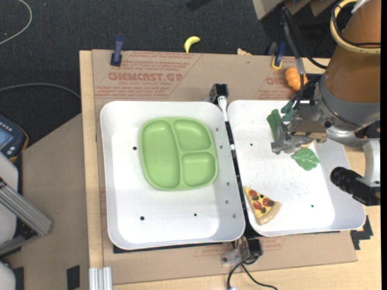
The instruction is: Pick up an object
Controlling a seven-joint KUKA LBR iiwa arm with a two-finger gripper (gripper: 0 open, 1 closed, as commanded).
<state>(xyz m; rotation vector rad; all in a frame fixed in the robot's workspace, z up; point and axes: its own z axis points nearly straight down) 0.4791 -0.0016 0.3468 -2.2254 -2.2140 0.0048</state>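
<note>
Pizza slice [263, 205] lies near; claw [282, 145] hovers beside green leaf [305, 159].

Toy pizza slice [263, 205]: flat in right bin, below and slightly left of gripper [284, 144]. Green leaf piece [306, 158]: flat, just right of fingertips.

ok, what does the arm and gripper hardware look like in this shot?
The arm is rounded and grey with an orange band above the wrist; black cables run along it. The gripper is a boxy grey metal unit with two slim fingers.
</note>
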